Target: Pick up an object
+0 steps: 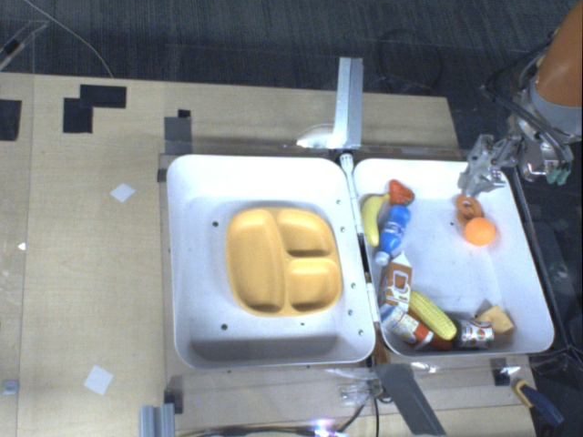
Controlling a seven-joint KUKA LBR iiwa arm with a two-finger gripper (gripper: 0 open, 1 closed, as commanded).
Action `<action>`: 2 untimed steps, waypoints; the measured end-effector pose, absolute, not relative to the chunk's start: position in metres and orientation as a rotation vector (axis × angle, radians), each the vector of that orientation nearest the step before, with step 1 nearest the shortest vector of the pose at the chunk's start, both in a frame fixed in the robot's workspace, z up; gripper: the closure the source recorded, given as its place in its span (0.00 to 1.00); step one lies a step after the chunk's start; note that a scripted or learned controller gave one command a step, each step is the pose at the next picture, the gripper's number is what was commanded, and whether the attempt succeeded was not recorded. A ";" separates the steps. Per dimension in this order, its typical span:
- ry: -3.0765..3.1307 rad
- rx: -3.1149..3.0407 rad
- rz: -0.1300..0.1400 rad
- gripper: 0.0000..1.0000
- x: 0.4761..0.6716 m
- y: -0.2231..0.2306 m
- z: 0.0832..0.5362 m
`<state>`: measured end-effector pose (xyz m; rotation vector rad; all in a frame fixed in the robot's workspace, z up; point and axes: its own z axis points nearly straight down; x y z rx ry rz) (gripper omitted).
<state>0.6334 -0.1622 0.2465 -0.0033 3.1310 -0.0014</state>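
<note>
My gripper (479, 173) hangs over the far right part of the right bin (519, 271), with the arm's orange band at the view's right edge. Just in front of it lie a small brown object (468, 207) and an orange ball (480, 232), both resting on the bin floor and apart from the gripper. Along the bin's left side are a yellow banana (371, 217), a blue bottle (393, 228) and a red item (400, 191). At the near edge lie a corn cob (431, 315), a small carton (396, 284), a can (475, 334) and a tan block (497, 318).
A yellow compartment tray (282, 260) lies in the middle of the left bin (196, 244). A metal post (349, 98) stands behind the divider between the bins. Bare white floor shows in the middle of the right bin.
</note>
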 end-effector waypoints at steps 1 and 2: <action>3.133 0.205 0.002 0.00 0.622 -0.166 0.143; 3.102 0.441 -0.001 0.00 0.580 -0.206 0.110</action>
